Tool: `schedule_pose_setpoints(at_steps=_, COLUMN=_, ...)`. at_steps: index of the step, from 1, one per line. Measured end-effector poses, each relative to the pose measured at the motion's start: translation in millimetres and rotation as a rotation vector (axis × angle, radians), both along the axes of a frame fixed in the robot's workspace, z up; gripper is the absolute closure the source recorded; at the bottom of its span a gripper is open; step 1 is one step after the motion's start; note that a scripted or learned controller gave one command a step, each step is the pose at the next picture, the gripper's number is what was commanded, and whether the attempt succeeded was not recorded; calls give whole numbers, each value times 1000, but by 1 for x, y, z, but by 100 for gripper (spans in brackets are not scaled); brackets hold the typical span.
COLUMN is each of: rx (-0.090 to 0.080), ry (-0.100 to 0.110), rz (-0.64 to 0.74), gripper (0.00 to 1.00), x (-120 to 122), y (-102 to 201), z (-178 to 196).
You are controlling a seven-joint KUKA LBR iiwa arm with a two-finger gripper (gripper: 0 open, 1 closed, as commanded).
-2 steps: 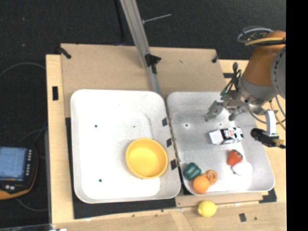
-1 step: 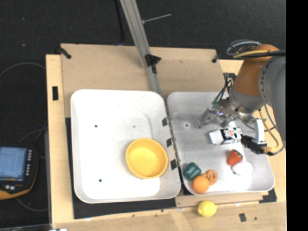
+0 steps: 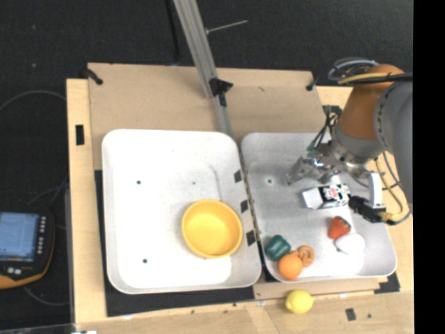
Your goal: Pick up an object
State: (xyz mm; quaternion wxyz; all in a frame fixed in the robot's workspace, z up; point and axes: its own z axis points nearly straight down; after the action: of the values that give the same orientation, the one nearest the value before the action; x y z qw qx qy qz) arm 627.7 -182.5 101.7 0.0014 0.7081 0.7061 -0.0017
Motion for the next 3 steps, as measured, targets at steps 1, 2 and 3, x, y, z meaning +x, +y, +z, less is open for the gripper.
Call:
schedule_pose_setpoints(at_steps=1, rx=0, ry=-3, rz=0, gripper=100, x=1, y=-1, z=12)
schedule_pose_setpoints(at_steps=2, rx=3, ry=-9, rz=6, gripper=100, x=9, y=0, z=75)
schedule_pose_setpoints(at_steps=3, rx=3, ry=-6, rz=7, gripper=100, x=10, y=-1, z=113)
